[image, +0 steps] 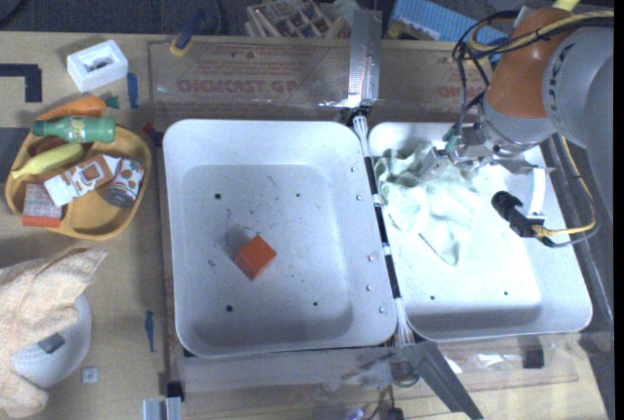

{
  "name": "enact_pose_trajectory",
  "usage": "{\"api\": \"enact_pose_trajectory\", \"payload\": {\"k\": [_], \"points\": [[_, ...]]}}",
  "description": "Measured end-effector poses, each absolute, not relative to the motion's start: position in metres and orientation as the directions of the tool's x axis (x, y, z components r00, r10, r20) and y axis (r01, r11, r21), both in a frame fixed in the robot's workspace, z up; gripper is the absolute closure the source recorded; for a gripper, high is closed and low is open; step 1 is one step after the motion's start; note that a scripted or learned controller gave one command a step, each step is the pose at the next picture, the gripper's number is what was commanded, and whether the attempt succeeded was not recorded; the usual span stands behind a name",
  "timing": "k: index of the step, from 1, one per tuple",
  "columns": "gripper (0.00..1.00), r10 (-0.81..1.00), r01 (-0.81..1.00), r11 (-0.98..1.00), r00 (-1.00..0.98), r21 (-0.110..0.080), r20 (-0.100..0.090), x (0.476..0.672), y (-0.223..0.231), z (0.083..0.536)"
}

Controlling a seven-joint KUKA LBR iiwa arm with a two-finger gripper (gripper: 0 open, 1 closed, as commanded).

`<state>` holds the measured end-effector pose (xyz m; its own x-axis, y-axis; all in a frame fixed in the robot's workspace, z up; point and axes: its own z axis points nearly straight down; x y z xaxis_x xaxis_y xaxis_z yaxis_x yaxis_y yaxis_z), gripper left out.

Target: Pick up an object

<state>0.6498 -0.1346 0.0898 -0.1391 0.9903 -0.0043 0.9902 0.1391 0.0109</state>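
An orange cube lies on the floor of the left bin, a little left of its middle. A crumpled pale green and white cloth is spread over the upper left part of the right bin. My gripper hangs low at the far side of the right bin, right over the cloth's upper edge. The grey arm with its orange band comes down from the upper right and hides the fingers.
A yellow bowl with toy food stands left of the bins. A beige cloth and a white box lie on the bench at the left. A black cable fitting hangs over the right bin.
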Motion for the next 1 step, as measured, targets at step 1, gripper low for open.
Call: {"api": "enact_pose_trajectory", "payload": {"k": [1], "points": [[0.00,0.998,0.998,-0.055,0.055,0.005,-0.003,0.6659,-0.2139,0.1201]]}}
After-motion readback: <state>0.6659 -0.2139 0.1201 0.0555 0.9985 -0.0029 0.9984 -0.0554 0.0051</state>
